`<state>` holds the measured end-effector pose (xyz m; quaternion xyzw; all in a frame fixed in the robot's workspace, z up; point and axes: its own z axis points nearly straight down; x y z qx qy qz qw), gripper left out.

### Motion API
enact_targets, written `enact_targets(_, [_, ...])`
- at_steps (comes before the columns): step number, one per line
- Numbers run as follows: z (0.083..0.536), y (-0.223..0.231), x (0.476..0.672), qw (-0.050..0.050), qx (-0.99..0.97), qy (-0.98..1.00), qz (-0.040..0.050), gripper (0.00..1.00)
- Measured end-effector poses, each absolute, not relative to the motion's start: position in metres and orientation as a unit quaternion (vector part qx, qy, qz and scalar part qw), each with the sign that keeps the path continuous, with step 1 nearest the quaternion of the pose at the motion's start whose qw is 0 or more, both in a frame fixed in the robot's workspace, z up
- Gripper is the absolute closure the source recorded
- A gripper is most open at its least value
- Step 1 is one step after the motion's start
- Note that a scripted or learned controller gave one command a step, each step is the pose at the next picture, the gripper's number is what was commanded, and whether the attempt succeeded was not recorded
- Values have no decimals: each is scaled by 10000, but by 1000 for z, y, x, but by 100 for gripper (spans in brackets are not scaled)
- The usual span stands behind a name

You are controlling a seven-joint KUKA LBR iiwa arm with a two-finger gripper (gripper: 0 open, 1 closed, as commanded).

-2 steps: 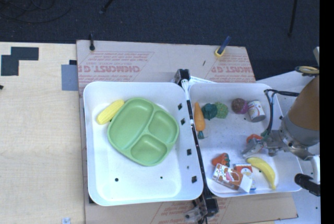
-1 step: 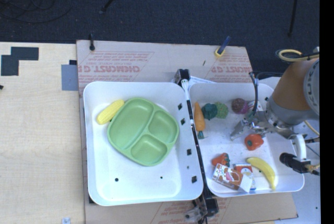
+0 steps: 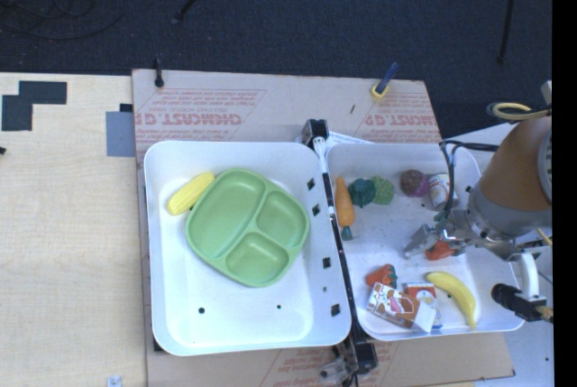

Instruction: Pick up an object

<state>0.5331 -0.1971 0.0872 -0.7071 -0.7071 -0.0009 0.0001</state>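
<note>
The arm (image 3: 516,178) reaches in from the right over the right bin (image 3: 469,322), its gripper (image 3: 431,243) low near the bin's right-hand middle. The jaws stand spread, and a small red-orange thing (image 3: 442,250) lies just at them; whether it sits between the jaws or only beside them is too blurred to tell.

Round the gripper: a banana (image 3: 454,293) near the right wall below it, a red-and-white carton (image 3: 397,304) and a small red piece (image 3: 382,274) towards the front wall, a purple lump (image 3: 413,183) and a pale jar (image 3: 436,190) towards the back, partly crossed by cables. A green lump (image 3: 362,192) and a lighter green one (image 3: 384,189) lie further left; a carrot (image 3: 343,202) lies along the left wall. Bare floor shows in the bin's middle, left of the gripper.

The left bin (image 3: 180,322) bears a green tray (image 3: 249,225) and a corn cob (image 3: 189,193) touching its upper-left rim; the front strip lies bare.

The arm's wrist is cut off at the right edge
</note>
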Motion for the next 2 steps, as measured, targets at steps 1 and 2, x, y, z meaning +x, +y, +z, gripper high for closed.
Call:
enact_targets(1, [94, -197, 533, 48, -7073, -7069, -3, 100])
enact_targets(2, [192, -105, 527, 32, -7065, -7077, 20, 100])
